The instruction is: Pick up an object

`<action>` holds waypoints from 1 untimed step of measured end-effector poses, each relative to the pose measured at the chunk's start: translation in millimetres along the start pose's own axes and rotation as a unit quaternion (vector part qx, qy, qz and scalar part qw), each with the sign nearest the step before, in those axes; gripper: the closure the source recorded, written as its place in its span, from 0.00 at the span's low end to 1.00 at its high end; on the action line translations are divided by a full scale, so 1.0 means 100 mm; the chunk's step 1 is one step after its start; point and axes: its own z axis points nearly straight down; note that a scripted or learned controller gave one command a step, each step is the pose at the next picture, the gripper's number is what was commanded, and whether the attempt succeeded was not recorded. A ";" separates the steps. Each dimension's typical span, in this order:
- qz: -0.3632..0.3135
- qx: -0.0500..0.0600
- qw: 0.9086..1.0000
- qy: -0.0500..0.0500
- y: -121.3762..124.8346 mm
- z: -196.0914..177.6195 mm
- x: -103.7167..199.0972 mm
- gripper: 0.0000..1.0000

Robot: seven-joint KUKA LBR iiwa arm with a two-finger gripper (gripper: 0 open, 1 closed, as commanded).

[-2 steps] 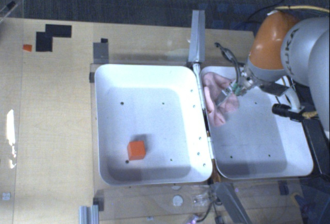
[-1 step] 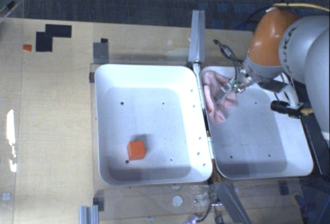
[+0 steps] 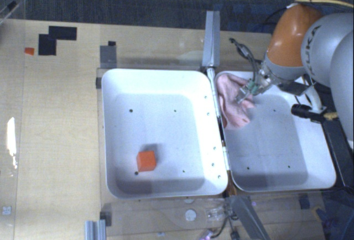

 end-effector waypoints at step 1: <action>0.050 0.008 0.999 0.005 0.22 -0.78 -0.02 1.00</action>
